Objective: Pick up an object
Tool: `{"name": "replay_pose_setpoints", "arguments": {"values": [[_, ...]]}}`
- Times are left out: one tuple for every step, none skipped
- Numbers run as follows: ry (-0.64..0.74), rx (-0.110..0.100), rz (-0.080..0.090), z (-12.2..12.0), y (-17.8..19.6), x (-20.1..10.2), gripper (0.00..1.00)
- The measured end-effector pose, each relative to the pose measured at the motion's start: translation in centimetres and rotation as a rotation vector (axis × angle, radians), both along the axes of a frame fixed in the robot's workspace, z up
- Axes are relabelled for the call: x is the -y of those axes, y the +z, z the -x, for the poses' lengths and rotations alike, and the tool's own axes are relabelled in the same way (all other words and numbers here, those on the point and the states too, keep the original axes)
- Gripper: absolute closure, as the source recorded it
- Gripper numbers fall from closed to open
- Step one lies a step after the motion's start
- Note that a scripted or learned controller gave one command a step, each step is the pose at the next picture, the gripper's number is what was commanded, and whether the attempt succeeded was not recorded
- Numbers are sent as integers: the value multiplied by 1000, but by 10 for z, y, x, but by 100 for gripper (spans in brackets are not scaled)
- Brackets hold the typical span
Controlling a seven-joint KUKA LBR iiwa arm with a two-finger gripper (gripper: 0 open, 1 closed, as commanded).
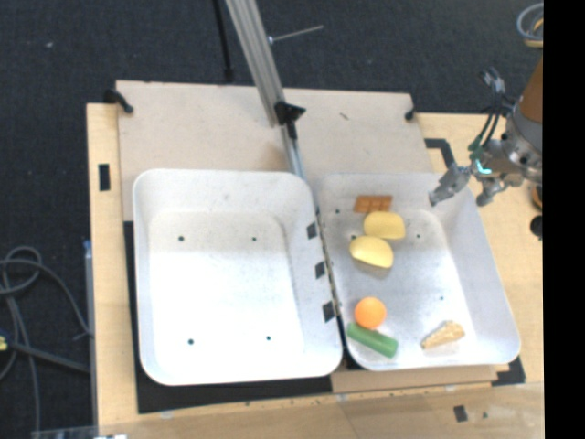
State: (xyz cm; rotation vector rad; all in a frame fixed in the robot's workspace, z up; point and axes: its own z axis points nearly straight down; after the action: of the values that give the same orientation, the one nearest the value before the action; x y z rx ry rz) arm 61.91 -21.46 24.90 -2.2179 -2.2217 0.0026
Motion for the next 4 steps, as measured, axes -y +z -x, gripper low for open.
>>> {"name": "replay_pose_setpoints", "arguments": {"values": [[2,4,4,-1,3,1,0],[4,1,3,-7,-42,-3,0],[4,0,2,-7,-84,-5,0],[3,-1,1,-7,-140,-13,0]]}}
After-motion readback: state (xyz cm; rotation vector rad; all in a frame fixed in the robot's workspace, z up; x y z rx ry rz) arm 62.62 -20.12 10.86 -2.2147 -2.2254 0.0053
